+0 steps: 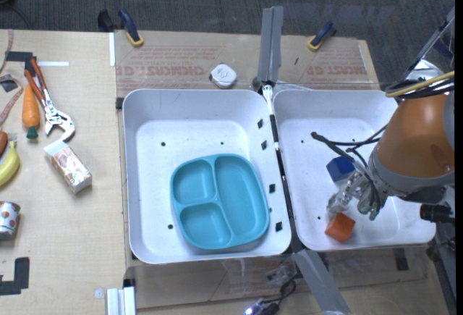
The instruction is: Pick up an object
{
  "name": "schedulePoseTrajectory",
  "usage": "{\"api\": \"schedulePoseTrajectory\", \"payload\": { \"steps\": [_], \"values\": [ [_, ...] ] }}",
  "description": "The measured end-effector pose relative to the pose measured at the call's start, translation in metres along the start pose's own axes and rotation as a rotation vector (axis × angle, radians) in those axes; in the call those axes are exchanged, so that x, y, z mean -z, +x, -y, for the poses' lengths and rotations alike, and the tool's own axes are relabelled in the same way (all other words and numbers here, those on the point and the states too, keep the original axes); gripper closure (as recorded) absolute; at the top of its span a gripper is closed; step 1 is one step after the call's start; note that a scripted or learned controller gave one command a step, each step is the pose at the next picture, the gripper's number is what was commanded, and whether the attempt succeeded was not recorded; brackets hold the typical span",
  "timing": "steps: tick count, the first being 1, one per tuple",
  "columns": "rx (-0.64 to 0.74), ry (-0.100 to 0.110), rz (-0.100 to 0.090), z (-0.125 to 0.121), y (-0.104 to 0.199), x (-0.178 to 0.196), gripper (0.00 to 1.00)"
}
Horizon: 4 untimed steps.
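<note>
Your likely target, the orange block (340, 227), sits on the floor of the right bin (311, 161), near its front wall. The gripper (346, 199) hangs just above and behind it, fingers pointing down-left toward the block; you cannot tell from this angle whether the jaws are open or closed, and nothing shows between them. A blue block (338, 168) lies just behind the gripper, partly covered by the arm's hardware. Black cables (340, 143) loop across the bin floor from the wrist. The arm (419, 140) comes in from the right, its orange band bulking over the bin's right side.

In the left bin (145, 161) you've got a teal divided plate (217, 201), three compartments, lying flat near the front centre.

Outside the bins, on the bench at left: a carrot (30, 109), a pair of pliers (49, 111), a banana (9, 164), a small carton (68, 166), a can (7, 219). A roll of white tape (223, 75) sits behind the left bin. Clamps (129, 26) hold the cardboard at the back edge.
</note>
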<state>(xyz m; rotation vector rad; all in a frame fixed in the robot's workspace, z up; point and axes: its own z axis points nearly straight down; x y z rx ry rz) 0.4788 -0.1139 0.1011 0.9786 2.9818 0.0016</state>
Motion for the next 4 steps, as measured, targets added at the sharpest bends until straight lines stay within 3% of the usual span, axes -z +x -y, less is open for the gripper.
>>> {"api": "schedulePoseTrajectory", "payload": {
  "steps": [1, 2, 3, 4],
  "values": [
    [0.411, 0.0, 0.002, -0.023, -0.112, 0.129, 1.0],
    [0.41, 0.0, 0.002, -0.023, -0.112, 0.129, 0.0],
    [0.375, 0.0, -0.001, -0.043, -0.035, -0.008, 0.0],
    [0.305, 0.001, -0.001, 0.014, -0.009, -0.009, 0.0]
  ]
}}
